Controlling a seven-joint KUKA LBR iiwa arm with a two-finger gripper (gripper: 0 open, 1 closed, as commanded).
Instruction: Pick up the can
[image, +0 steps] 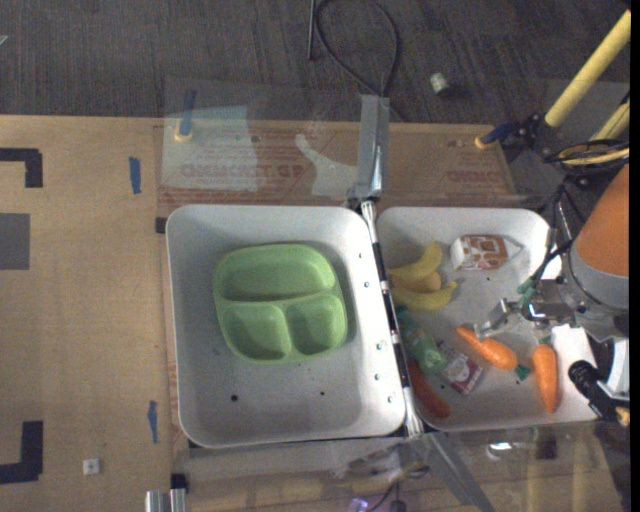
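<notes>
Right bin holds the clutter. The can looks like the small red-and-white item lying on its side near the bin's front edge, label too blurred to read. It sits between a green packet on its left and an orange carrot just above and to its right, touching or nearly touching the carrot. A second carrot lies further right, apart from it. A red pepper sits by the front-left corner. Two bananas lie at the back left, with a white and red carton beside them.

The gripper hangs over the right bin, above the first carrot and up-right of the can, not touching the can. Open or closed: can't tell, too blurred. Nothing visibly held.

Left bin holds a green divided plate.
</notes>
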